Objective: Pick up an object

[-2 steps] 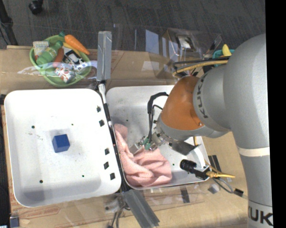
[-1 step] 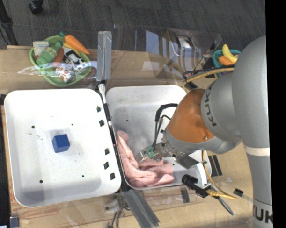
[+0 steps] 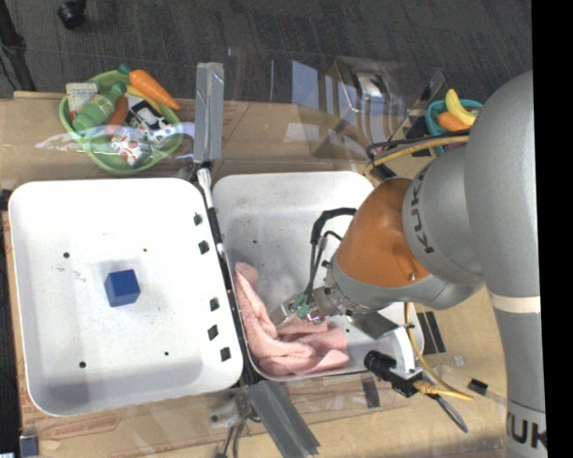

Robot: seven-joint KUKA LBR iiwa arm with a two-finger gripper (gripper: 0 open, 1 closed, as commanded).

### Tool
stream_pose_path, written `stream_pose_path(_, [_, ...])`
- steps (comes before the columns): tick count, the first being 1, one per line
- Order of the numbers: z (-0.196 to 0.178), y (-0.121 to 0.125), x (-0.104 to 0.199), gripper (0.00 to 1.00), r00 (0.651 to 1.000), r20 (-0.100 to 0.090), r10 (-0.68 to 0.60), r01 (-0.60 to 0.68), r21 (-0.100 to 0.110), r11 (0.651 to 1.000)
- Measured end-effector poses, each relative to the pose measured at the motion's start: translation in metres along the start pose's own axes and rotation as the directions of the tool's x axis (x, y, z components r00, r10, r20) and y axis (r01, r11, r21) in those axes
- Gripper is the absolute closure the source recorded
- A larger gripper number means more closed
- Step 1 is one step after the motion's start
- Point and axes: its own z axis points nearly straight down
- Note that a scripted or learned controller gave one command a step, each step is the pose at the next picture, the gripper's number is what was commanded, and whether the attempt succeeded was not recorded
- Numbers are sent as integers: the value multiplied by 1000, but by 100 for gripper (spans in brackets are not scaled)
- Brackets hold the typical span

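A pink cloth [image 3: 276, 334] lies crumpled along the left wall and front of the right bin [image 3: 267, 210]. My gripper [image 3: 303, 310] hangs low in that bin, right at the cloth's upper edge, under the orange wrist band. Whether anything sits between its fingers is hidden by the wrist. A blue cube [image 3: 122, 286] rests near the middle of the left bin [image 3: 42, 213], far from the gripper.
A green bowl [image 3: 123, 121] of toy food, with an orange carrot on top, stands behind the left bin. A yellow and teal toy [image 3: 453, 112] sits at the back right. The arm covers the right bin's right half.
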Motion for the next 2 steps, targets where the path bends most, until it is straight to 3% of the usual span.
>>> stream_pose_path(2, [0,0,0,0,1000,0,0,0,0,1000])
